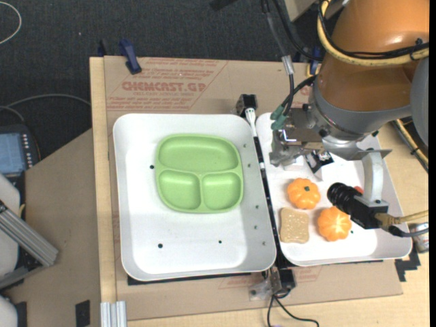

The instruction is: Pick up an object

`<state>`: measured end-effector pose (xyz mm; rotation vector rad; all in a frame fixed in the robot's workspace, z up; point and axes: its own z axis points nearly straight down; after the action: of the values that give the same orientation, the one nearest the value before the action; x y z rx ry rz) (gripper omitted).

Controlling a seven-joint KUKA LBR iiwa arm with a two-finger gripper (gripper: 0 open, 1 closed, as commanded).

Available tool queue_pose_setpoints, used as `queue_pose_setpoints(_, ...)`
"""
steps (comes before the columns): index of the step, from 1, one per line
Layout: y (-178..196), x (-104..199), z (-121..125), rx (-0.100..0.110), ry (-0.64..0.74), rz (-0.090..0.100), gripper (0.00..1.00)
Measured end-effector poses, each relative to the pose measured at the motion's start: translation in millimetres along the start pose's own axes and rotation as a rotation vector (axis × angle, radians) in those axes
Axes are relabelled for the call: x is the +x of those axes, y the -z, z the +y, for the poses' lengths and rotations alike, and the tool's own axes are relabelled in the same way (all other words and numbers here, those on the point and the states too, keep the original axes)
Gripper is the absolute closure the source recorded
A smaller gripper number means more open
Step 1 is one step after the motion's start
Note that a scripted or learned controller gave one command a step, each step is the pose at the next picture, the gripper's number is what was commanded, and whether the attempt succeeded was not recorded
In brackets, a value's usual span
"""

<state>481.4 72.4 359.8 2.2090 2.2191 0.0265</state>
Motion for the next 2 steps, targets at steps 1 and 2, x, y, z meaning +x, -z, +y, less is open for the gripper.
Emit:
queue_pose_setpoints(1, -9.3, 88.7, -1.9, 0.017, 0.006, -0.002, 1.0)
queue_pose_setpoints(2, 6.9, 20.4, -1.2, 0.015, -0.011, -0.006, 1.0)
